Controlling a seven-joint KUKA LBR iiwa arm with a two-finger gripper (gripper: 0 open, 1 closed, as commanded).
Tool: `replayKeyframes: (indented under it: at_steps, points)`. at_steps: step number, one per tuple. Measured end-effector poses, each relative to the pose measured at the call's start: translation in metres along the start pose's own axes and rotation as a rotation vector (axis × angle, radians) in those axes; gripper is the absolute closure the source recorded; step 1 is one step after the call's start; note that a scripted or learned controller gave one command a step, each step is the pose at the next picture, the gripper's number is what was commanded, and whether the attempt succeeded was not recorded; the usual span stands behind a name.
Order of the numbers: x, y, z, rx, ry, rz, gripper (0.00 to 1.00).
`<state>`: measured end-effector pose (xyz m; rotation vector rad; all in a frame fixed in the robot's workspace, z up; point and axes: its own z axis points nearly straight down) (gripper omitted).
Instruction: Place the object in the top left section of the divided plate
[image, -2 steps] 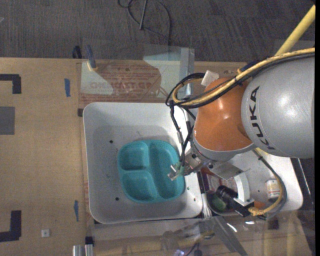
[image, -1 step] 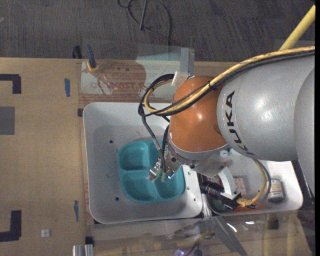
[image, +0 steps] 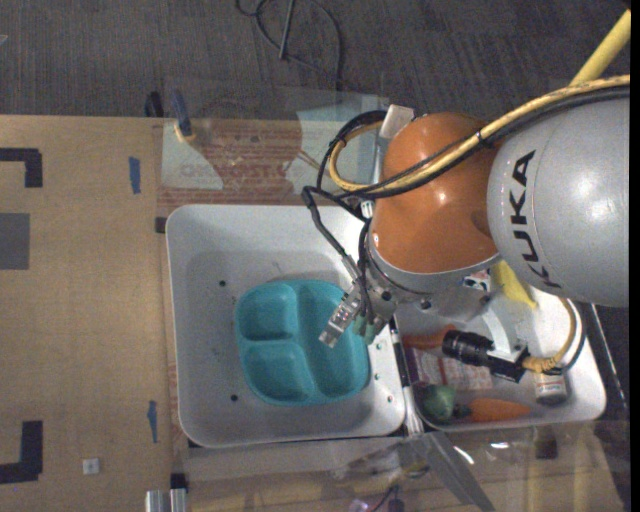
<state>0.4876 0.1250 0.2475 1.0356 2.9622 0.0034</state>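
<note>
Arm: grey KUKA arm (image: 560, 180) reaches from right over 2 white bins | Gripper (image: 345, 322): over teal divided plate (image: 290, 345) in left bin (image: 200, 250), poised for placing; grip state cannot be told | Object: none identifiable at the gripper; green item (image: 437, 401) and orange item (image: 497, 409) lie in right bin (image: 590, 395)

One camera looks down at a slant from above the bench, fairly close. The gripper (image: 345, 322) sits mid-frame; the left bin (image: 200, 300) lies just leftward, the arm (image: 560, 200) looming rightward.
</note>
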Motion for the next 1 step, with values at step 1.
replayKeyframes:
  at_steps: [1]
  points:
    - [-0.026,-0.0207,-0.036,0.0,-0.001,0.125,1.0]
